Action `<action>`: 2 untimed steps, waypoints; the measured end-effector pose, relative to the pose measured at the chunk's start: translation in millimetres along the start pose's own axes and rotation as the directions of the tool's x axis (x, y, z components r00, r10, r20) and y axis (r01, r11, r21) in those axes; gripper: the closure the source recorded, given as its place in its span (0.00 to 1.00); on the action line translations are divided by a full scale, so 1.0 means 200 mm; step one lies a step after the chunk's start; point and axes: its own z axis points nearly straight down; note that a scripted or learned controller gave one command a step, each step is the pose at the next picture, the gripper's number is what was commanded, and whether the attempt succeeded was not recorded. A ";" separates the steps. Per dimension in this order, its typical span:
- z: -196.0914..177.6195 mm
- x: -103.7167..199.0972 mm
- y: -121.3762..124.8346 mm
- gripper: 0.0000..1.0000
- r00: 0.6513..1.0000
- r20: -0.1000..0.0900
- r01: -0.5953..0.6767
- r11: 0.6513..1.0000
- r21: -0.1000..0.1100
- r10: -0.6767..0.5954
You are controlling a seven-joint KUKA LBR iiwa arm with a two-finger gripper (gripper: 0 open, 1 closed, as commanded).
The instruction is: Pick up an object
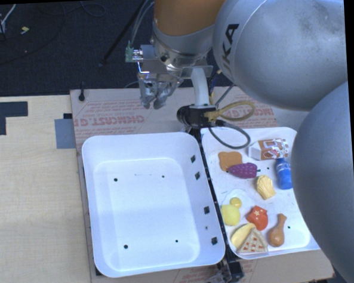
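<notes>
Grey pincer (154, 97), closed on nothing above the left bin (95, 173); should travel right, open, descend squarely over one toy (243, 170).

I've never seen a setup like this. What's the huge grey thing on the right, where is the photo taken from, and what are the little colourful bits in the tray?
The big grey shape is a robot arm, reaching in from the right; the orange band sits just above its wrist. At its tip is its hand, two small fingers for gripping, hanging over the cardboard beyond the far edge of the trays. Nothing is visible between the fingers.

The photo comes from one fixed camera above the bench, looking down at a slant.

Two shallow white trays sit side by side. The left tray has nothing visible in it. The right tray holds toy food: a purple eggplant, yellow corn, a red pepper, a chicken drumstick, a blue bottle and a few more.
</notes>
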 end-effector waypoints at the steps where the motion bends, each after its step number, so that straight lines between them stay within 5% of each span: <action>1: -0.66 0.26 0.00 1.00 1.000 0.001 -0.002 1.000 0.000 0.002; 2: -0.77 0.26 0.01 1.00 1.000 0.007 -0.004 1.000 0.012 0.004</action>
